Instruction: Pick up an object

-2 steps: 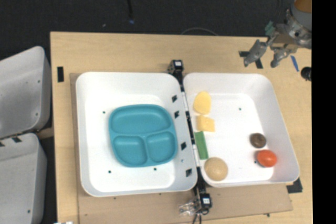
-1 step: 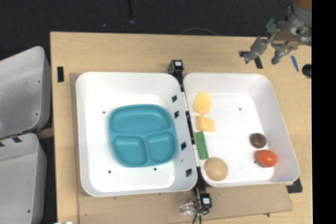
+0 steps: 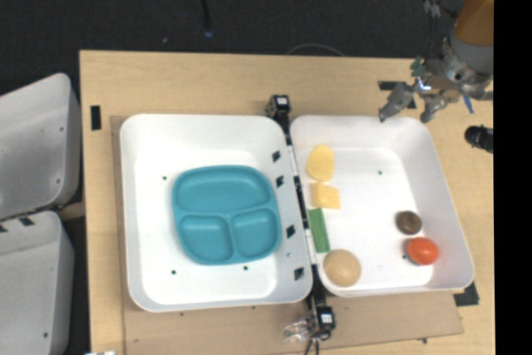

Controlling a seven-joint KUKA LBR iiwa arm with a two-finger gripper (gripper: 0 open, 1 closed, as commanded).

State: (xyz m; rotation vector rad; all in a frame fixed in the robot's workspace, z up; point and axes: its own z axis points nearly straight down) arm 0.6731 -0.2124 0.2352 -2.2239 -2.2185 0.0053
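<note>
Two white bins sit side by side on a wooden bench (image 3: 100,87), with the arm's gripper (image 3: 413,106) spread open and holding nothing above the far right corner of the right bin (image 3: 440,179).

Six small objects lie in the right bin. Along its left wall, from far to near: a rounded yellow piece (image 3: 320,162), a pale yellow wedge (image 3: 326,196), a flat green stick (image 3: 317,229), and a tan round bun-like item (image 3: 342,268) in the near left corner. Toward the near right, a small brown round object (image 3: 407,221) sits just beyond a red-orange ball (image 3: 422,251). All of them are well apart from the gripper. The left bin (image 3: 141,154) holds a teal plate (image 3: 225,213) with three compartments, lying flat near its middle.
</note>
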